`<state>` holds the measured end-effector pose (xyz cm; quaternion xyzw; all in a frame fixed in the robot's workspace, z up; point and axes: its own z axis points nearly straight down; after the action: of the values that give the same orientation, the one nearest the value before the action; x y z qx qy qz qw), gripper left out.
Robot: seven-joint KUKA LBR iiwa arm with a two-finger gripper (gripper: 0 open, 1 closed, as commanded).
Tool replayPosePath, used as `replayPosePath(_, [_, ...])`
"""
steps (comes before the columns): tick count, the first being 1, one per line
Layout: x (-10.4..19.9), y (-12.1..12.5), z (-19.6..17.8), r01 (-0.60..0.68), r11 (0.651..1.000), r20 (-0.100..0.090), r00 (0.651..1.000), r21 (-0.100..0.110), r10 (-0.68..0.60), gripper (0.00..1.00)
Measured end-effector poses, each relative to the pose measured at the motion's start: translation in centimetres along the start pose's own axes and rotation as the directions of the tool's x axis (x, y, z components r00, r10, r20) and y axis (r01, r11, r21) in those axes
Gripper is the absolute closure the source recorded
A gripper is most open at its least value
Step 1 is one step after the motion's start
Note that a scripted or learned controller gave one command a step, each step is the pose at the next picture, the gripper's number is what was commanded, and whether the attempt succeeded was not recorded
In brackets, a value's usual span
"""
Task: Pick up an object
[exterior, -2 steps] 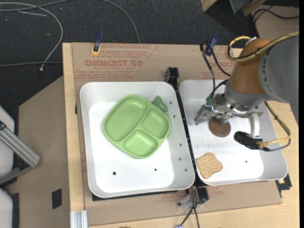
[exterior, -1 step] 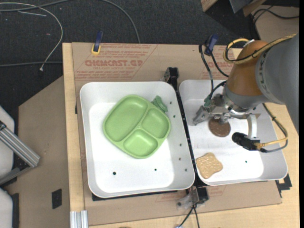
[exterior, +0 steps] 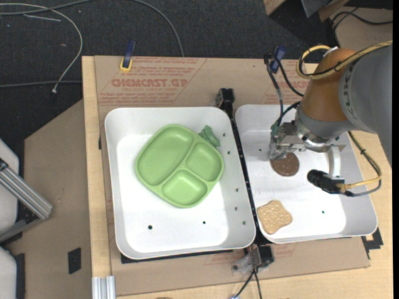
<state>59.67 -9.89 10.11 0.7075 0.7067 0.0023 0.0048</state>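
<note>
A brown disc point(exterior: 286, 166) is seen lying flat on the floor of the right bin point(exterior: 349, 220), toward its middle, and the gripper point(exterior: 284, 149) is placed directly over the disc's far edge, low in the bin. Whether the disc is touched cannot be made out. The arm point(exterior: 349, 86) is brought in from the right, its orange band point(exterior: 325, 92) tilted above the wrist, with cables looped around it. A tan, lumpy cracker point(exterior: 274, 217) is found nearer in the same bin, by its left wall, well apart from the disc. In the left bin point(exterior: 124, 185), a green divided plate point(exterior: 179, 165) is laid flat at an angle, and a small dark green piece point(exterior: 210, 136) is tucked against the plate's far right edge. Both bins are borne side by side on brown cardboard point(exterior: 156, 73).
</note>
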Motion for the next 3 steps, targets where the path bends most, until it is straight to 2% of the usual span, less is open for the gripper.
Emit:
replayPosePath(1, [0.6, -0.7, -5.4, 0.002, 1.000, -0.004, 1.000, 0.005, -0.002, 1.00])
replayPosePath(3, [1.3, 0.4, -14.8, 0.003, 1.000, -0.003, 1.000, 0.003, -0.003, 1.00])
